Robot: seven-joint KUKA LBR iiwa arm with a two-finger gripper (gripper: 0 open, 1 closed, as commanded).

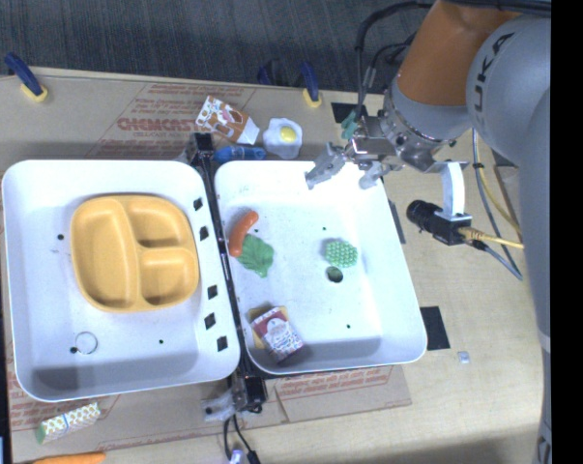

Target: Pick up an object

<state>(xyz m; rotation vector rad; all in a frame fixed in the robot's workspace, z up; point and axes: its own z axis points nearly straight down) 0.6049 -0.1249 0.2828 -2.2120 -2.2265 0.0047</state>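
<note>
The task names no particular object, so the pick is open; the nearest candidate is the green ball [340, 252], a small knobbly thing lying on the floor of the right bin [393, 293], below and a little left of the gripper [347, 167]. It looks light and probably soft, with a bumpy skin that should give the fingers some purchase; being round, it may roll if nudged, so I would close across its middle from straight above. A dark green spot [334, 275] sits just below it (I cannot tell what that is).

Further left of the gripper and lower, the carrot [242, 231] lies slanted, touching the leafy green piece [256, 255]. Both look like light plastic toys; the carrot is smooth and tapered, so best taken across its thick part, though the leaf crowding it makes a clean grasp harder. Lowest of all, near the bin's front wall, is a small red box [277, 333], stiff and flat-sided, easy to pinch across its narrow width.

The gripper hangs over the bin's upper edge, its fingers spread apart with nothing between them.

The left bin [20, 259], far to the left, holds a yellow tray [134, 250].
</note>
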